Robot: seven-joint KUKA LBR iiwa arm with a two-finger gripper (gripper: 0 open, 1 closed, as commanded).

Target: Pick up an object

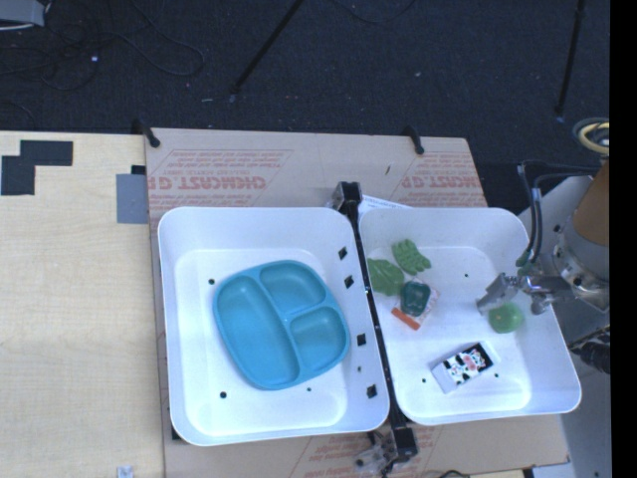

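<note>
My gripper (516, 302) hangs over the right side of the right bin (542, 391), coming in from the right edge. Its two fingers stand apart, so it is open. A small pale green object (506, 319) lies on the bin floor right under and between the fingertips; it is not lifted. Further left in the same bin lie two green leafy pieces (398, 265), a teal object (415, 296) with a small orange piece (404, 318) beside it, and a black and white box (463, 365) near the front.
The left bin (189, 366) holds a blue divided plate (280, 322). A black divider with clips (360, 297) runs between the bins. Both bins rest on cardboard (259, 172) on a pale wooden bench (70, 317).
</note>
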